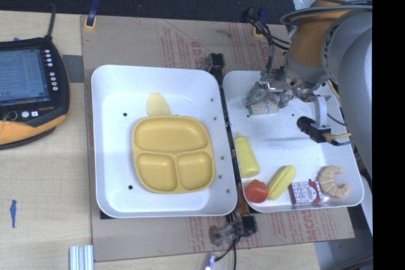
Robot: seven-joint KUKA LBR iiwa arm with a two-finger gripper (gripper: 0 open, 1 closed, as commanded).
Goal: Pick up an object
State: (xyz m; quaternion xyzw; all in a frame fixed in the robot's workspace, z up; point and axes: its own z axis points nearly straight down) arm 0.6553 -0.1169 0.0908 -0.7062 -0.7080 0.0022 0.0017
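My gripper [263, 100] hangs low over the back left part of the right bin [285, 129], above bare white floor. Nearer the front of that bin lie a yellow mustard bottle [246, 155], a red tomato [255, 191], a yellow corn cob [280, 181], a small red and white box [305, 193] and a tan croissant [333, 181]. All of them lie well in front of the gripper, and none touches it.
The left bin [114, 136] holds a yellow divided plate [172, 153] with a pale yellow piece [157, 104] behind it. A tablet [28, 88] rests on the bench at the far left. The grey arm [335, 47] reaches in over the right bin's back right.
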